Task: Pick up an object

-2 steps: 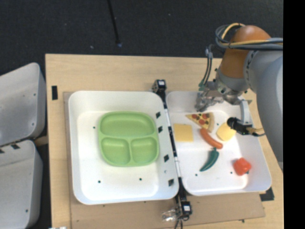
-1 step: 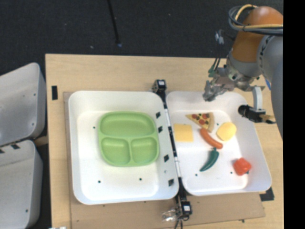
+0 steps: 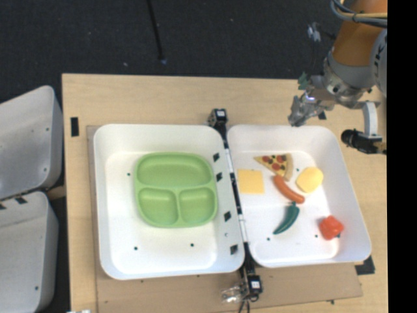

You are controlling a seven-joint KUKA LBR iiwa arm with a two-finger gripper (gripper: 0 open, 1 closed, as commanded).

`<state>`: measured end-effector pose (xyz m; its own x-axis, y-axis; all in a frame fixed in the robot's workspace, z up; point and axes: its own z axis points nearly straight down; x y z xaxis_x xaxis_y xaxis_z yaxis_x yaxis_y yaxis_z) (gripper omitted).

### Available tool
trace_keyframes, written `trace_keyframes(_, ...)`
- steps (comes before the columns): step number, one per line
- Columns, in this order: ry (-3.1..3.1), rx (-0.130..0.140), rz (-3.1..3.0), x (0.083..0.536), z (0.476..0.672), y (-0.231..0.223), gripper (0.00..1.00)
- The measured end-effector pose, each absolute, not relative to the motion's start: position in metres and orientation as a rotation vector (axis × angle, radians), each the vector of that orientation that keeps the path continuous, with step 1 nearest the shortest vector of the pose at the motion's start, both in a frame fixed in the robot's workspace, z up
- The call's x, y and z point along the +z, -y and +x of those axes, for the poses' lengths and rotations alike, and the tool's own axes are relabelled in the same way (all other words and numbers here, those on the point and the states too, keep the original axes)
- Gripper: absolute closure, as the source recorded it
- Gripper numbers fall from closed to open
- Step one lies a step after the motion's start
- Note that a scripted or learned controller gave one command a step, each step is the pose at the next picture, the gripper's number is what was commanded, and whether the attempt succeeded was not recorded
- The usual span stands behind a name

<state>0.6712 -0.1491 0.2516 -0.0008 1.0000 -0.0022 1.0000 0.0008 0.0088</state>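
Observation:
The right bin (image 3: 352, 194) holds several toy foods: a pizza slice (image 3: 275, 163), a flat yellow cheese square (image 3: 251, 181), an orange-red sausage (image 3: 287, 189), a rounded yellow piece (image 3: 310, 179), a dark green pepper (image 3: 287, 219) and a small red piece (image 3: 331, 227). My gripper (image 3: 305, 112) hangs over the far rim of this bin, above and behind the pizza slice, well apart from every item. Nothing is visibly held in it.
A green divided plate (image 3: 176, 189) lies in the left bin (image 3: 104, 175). A black clip (image 3: 217, 117) sits at the far end of the ridge where the two bins meet. White chair backs (image 3: 26, 142) stand off the bench's left side.

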Motion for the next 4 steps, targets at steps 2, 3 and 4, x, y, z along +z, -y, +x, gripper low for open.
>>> trace_keyframes(2, -2.226, 0.0, 2.216, 0.302, 0.657, 0.106, 1.0)
trace_keyframes(3, -2.226, 0.0, 2.216, 0.297, 0.634, 0.069, 1.0)
trace_keyframes(4, -2.229, -0.002, 2.217, 0.275, 0.613, 0.023, 1.0)
